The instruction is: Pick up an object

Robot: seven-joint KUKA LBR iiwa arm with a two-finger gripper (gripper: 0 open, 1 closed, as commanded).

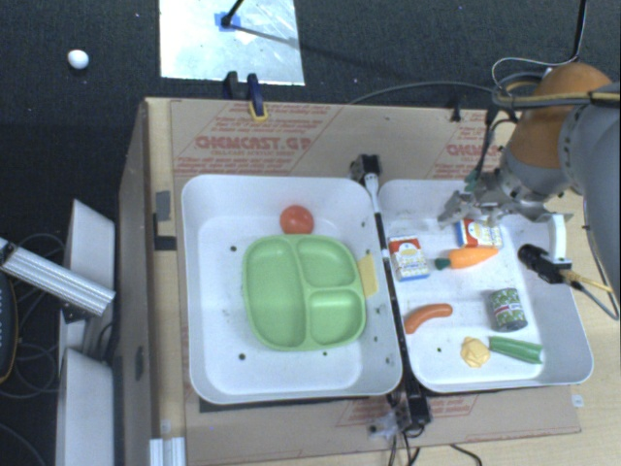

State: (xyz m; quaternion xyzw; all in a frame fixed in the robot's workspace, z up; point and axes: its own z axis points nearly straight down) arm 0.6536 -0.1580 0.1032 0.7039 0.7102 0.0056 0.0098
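Right, two white bins side by side on the surface [291, 129], left bin [209, 289] and right bin [568, 352], meeting at a dark seam in the middle.

Left bin: green divided tray [301, 294] sitting roughly centre, three compartments. Red ball-ish thing, maybe a tomato [297, 219], just behind the tray, touching or nearly touching its far edge. Small yellow piece [368, 276] wedged at the tray's right side against the bin wall.

Right bin, busier:
- small red and white carton [408, 257] near the left wall
- orange carrot [469, 257] just right of it, lying flat
- second red and white box [481, 233] right behind the carrot, partly under the pincer
- sausage [428, 316] lying on a slant lower down
- dark green can [506, 309] on its side toward the right
- yellow lump [474, 351] near the front edge, with a green vegetable [514, 349] just beside it

Pincer [477, 205] coming in from the right, low over the back of the right bin, right above that second box and the carrot. Can't tell whether clenched or released, too much metal clutter at that angle. Nothing visibly lifted; every object lying on the bin floor.

Off the surface: shiny sheet [231, 27] on the dark floor up top, small white ball [78, 59] at far left.
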